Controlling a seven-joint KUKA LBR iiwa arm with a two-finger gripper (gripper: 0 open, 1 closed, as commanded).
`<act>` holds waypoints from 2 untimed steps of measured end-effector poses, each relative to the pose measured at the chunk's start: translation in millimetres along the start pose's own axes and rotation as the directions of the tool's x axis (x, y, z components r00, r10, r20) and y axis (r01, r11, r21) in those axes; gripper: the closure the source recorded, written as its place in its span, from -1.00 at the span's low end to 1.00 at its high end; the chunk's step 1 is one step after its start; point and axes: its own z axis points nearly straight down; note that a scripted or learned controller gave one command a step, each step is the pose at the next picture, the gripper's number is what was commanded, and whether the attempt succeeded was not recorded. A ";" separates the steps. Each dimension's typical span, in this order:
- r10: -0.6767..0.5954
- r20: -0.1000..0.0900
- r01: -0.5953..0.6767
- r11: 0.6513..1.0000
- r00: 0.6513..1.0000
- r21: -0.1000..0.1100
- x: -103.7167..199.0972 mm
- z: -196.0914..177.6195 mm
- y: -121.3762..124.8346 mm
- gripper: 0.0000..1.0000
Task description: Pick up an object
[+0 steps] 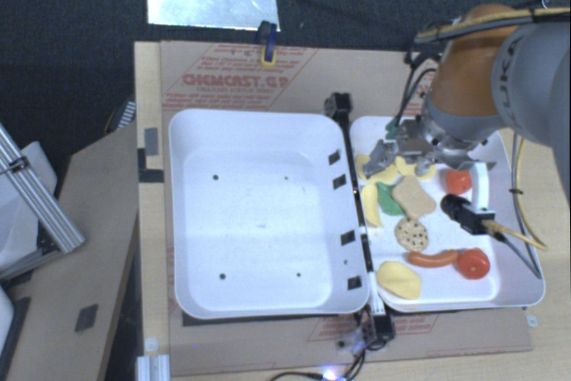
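Camera view — right bin, toy food

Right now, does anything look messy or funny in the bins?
Nothing is spilled or broken. The toy food is all heaped in the right bin: a cookie, a sausage, a tomato and a yellow piece. The claw hangs over that pile's far left part.

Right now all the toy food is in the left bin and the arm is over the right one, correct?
Not quite. The camera view shows the toy food lying in the right bin, not the left bin. The rest holds: the arm is over the right bin, above its far end.
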 end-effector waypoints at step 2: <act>0.000 0.001 0.000 1.000 1.000 -0.002 125.0 -13.6 -39.3 -1.00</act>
